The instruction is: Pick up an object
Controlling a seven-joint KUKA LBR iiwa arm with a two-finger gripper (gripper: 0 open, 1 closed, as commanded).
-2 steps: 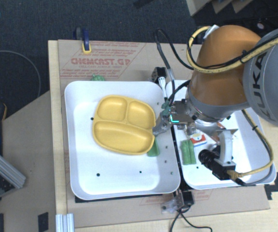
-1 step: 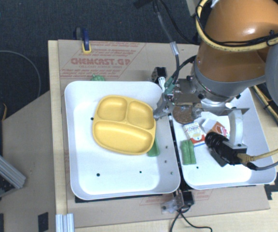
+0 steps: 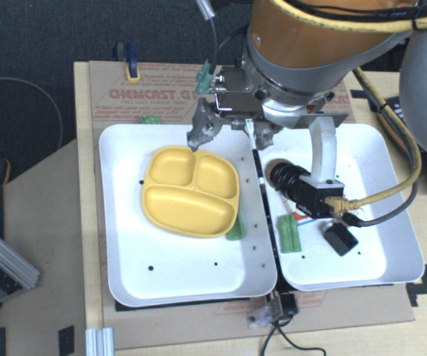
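Gripper [image 3: 228, 133] poised at the far rim of the yellow divided plate [image 3: 191, 191] in the left bin [image 3: 124, 221].
Its fingers stood spread, holding nothing; the plate's thin, sloping rim could have slipped free when they closed.

Bench [image 3: 95, 221] under two white bins [image 3: 124, 221]
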